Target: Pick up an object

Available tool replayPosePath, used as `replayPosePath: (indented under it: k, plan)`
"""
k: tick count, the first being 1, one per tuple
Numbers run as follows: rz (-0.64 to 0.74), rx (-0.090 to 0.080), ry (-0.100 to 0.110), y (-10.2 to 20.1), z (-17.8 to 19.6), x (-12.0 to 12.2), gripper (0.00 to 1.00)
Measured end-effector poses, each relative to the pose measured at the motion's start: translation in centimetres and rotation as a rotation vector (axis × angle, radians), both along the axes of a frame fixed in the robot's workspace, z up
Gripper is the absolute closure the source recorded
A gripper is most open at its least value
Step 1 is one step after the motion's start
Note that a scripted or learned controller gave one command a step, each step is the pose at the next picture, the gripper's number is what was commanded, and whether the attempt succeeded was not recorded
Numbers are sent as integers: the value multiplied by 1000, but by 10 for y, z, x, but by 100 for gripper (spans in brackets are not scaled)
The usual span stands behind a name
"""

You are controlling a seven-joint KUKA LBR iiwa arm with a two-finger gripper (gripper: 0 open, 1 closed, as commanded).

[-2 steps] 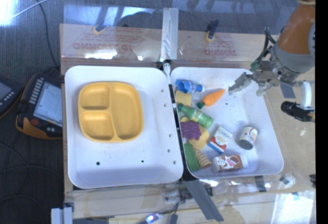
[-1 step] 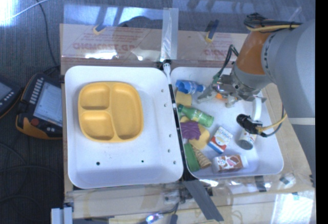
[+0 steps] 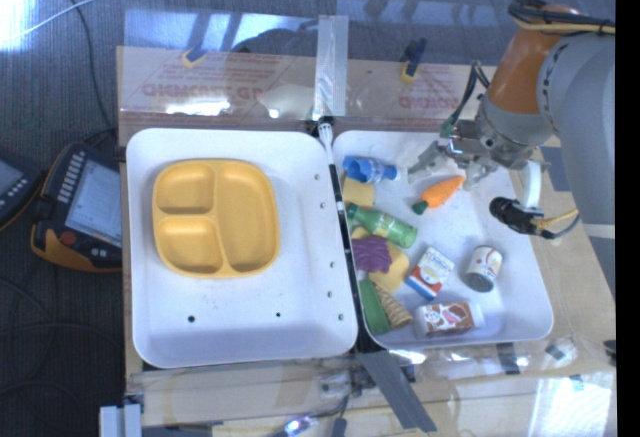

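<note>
My gripper [image 3: 452, 165] hangs over the far part of the right bin [image 3: 520, 310], its two fingers spread open. Just in front of the fingertips lies an orange toy carrot [image 3: 441, 193] with a green tip, flat on the bin floor and not between the fingers. To its left lie a blue bottle [image 3: 368, 169] and a green bottle [image 3: 386, 225]. Closer to the front sit purple grapes [image 3: 372, 252], a small white carton [image 3: 431, 272], a tin can [image 3: 483, 267] and a brown box [image 3: 446, 317].
The left bin [image 3: 200, 325] holds a yellow divided plate [image 3: 215, 217]. An ice cream cone [image 3: 396, 306] and a green item [image 3: 371, 304] lie by the right bin's left wall. Bare floor shows around the carrot and along the right bin's right side.
</note>
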State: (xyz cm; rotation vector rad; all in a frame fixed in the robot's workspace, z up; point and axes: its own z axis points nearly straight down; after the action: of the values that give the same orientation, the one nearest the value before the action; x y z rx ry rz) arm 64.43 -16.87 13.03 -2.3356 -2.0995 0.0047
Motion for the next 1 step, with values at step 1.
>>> replayPosePath:
  k: [1]
  plan:
    - [-106, -3, -11, -2, -42, -8, 0]
